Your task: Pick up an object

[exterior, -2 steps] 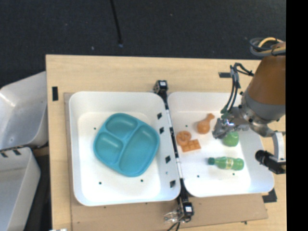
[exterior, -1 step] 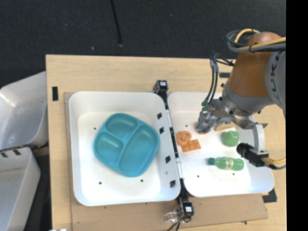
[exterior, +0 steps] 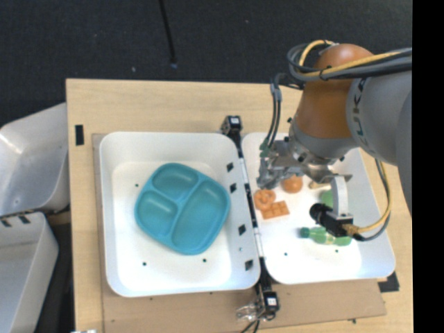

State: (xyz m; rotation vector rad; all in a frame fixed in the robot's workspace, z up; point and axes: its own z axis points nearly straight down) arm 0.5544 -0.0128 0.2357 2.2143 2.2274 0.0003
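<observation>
End effector grip state unclear, over rt bin w/ orange toys; blue plate left.

The gripper hangs low over the right bin, close to the divider between the bins. Just below it lie an orange round piece and a flat orange block, with another orange lump right beside its fingers. A green object sits farther toward the near-right. Well to its left, a blue divided plate rests in the left bin.
</observation>
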